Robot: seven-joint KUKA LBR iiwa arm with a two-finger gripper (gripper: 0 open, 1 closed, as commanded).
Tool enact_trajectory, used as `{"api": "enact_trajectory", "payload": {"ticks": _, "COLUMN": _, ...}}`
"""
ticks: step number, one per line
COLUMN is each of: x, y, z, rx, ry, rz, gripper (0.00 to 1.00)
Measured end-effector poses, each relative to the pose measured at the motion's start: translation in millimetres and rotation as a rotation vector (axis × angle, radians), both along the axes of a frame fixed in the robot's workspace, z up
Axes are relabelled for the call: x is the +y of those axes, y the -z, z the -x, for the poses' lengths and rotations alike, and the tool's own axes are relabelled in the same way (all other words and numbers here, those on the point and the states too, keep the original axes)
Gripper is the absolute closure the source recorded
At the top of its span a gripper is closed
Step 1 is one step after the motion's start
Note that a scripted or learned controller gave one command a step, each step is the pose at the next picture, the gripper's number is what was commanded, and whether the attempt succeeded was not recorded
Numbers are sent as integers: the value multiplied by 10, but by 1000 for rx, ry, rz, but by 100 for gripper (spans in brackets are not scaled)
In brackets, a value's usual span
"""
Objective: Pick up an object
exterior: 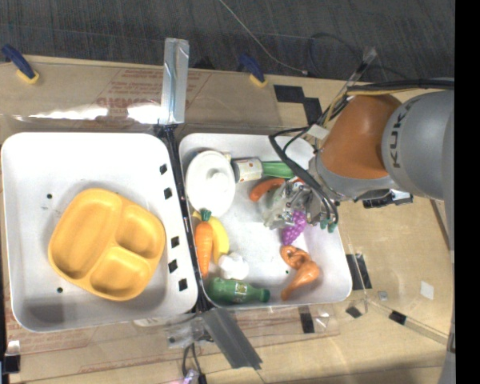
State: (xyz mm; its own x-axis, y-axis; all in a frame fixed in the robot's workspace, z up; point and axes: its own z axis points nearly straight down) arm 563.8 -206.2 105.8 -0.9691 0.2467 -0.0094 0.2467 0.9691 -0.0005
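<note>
My gripper [290, 211] is down inside the right bin [333, 256], under the grey and orange wrist, right over a purple bunch of grapes [294, 230]. Its metal fingers touch the grapes' upper part, and a red-orange pepper [266, 187] lies just to its upper left. An orange croissant-like piece [300, 268] lies below the grapes. Further left in the same bin are a white bowl [210, 179], a carrot [203, 244], a banana [219, 238] and a green bottle [236, 292]. The wrist hides how the fingers stand.
The left bin [24, 166] holds a yellow divided plate [106, 242]. A green and white object [260, 169] lies along the right bin's far wall. Black cables loop from the wrist over the bin's upper right. A metal post [174, 82] stands between the bins at the back.
</note>
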Motion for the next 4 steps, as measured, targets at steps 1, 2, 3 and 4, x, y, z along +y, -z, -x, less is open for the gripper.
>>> {"api": "enact_trajectory", "payload": {"ticks": 1, "x": 338, "y": -1542, "z": -42, "rx": -5, "ry": -159, "rz": 3, "gripper": 100}}
{"api": "enact_trajectory", "payload": {"ticks": 2, "x": 507, "y": -989, "z": 649, "rx": 9, "ry": -129, "rz": -2, "gripper": 100}}
{"api": "enact_trajectory", "payload": {"ticks": 3, "x": 210, "y": -726, "z": -304, "rx": 8, "ry": 153, "rz": -3, "gripper": 100}}
{"api": "enact_trajectory", "payload": {"ticks": 4, "x": 295, "y": -680, "z": 773, "rx": 9, "ry": 376, "rz": -4, "gripper": 100}}
